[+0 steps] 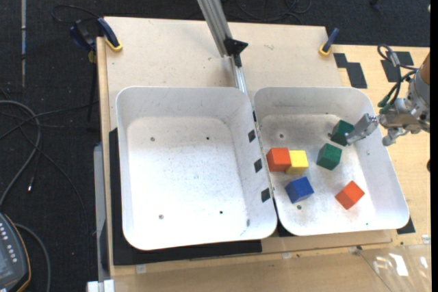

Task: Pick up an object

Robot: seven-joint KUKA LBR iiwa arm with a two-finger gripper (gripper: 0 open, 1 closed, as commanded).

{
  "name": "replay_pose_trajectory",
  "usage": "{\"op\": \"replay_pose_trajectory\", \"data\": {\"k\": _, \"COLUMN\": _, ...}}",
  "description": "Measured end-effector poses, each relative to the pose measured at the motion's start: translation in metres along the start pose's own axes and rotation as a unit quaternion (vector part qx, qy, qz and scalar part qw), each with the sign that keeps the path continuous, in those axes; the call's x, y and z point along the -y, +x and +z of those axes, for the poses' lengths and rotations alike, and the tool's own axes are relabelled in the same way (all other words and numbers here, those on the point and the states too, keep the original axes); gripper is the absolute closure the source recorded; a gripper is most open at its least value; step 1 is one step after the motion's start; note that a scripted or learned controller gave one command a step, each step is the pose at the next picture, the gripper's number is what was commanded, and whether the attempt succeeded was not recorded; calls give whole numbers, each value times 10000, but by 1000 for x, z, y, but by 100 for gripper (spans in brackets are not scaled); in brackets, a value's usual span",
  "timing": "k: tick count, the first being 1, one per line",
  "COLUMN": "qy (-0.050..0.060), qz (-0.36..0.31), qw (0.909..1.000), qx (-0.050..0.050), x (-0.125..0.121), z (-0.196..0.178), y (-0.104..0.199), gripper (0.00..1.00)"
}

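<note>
Seemingly the claw [357, 133] touches a dark green block [341, 128]; its grip state is unclear

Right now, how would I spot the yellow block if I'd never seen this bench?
Look in the right-hand white bin, towards its left side. The yellow block touches an orange block, with a blue block just below; it is the only yellow one.

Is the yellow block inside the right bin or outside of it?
Inside. The yellow block lies on the floor of the right bin, touching the orange block at its left, well within the white walls.
</note>
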State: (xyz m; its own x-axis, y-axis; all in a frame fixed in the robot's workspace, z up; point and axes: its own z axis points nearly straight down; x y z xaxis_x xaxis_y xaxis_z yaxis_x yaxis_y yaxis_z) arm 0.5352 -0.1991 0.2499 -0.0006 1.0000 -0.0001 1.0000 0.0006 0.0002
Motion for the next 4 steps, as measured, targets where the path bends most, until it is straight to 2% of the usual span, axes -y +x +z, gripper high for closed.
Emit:
{"op": "replay_pose_trajectory", "data": {"k": 1, "qy": -139, "qz": 18, "qw": 9999, "qx": 28, "x": -43, "z": 126, "y": 72, "gripper": 0}}
{"op": "replay_pose_trajectory", "data": {"k": 2, "qy": -165, "qz": 18, "qw": 9999, "qx": 22, "x": -73, "z": 137, "y": 90, "gripper": 0}}
{"op": "replay_pose_trajectory", "data": {"k": 3, "qy": -231, "qz": 14, "qw": 9997, "qx": 22, "x": -61, "z": 139, "y": 92, "gripper": 0}}
{"op": "replay_pose_trajectory", "data": {"k": 4, "qy": -130, "qz": -11, "qw": 9999, "qx": -16, "x": -85, "z": 141, "y": 71, "gripper": 0}}
